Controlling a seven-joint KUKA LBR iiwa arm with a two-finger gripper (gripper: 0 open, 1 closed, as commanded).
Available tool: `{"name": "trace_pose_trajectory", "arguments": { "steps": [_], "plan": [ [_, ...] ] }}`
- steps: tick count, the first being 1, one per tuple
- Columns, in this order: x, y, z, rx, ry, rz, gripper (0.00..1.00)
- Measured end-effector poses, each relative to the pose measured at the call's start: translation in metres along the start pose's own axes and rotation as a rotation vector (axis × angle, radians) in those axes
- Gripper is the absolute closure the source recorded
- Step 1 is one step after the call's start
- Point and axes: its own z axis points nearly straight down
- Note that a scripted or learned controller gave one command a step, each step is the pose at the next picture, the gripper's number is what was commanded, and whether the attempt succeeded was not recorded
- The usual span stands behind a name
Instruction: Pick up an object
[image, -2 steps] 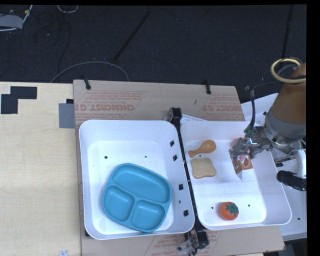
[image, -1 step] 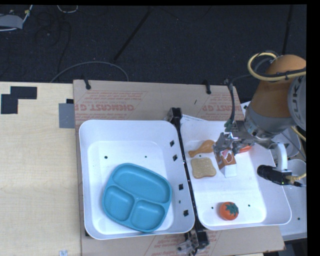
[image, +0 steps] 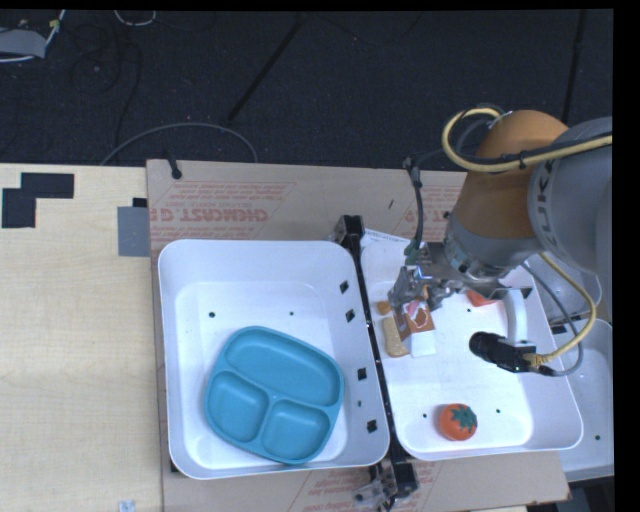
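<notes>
1. Nearest the camera, a round orange-red tomato toy (image: 457, 421) lay untouched in the right-hand bin (image: 560, 425), close to its front wall.
2. To the view's left of the tomato toy, in the other bin (image: 190, 290), a blue divided plate (image: 272, 393) lay flat.
3. Beyond the tomato toy and slightly to the view's left lay a small heap, its pieces touching: a tan piece (image: 397, 343), a white piece (image: 422, 343) and a red-brown piece (image: 415, 318).
4. Farther still from the tomato toy, the gripper (image: 410, 295) hung low over that heap. Whether it was released or clenched could not be told, and nothing showed as held.
5. The step in hand looked like the approach to a grasp on the heap. The next move would call for settling on one piece, closing on it and lifting straight up. The crowded neighbours could spoil the grip.
</notes>
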Motion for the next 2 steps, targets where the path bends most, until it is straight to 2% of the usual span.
{"name": "trace_pose_trajectory", "arguments": {
  "steps": [2],
  "plan": [
    [0.107,0.013,0.012,-0.001,-0.001,0.000,1.00]
  ]
}}
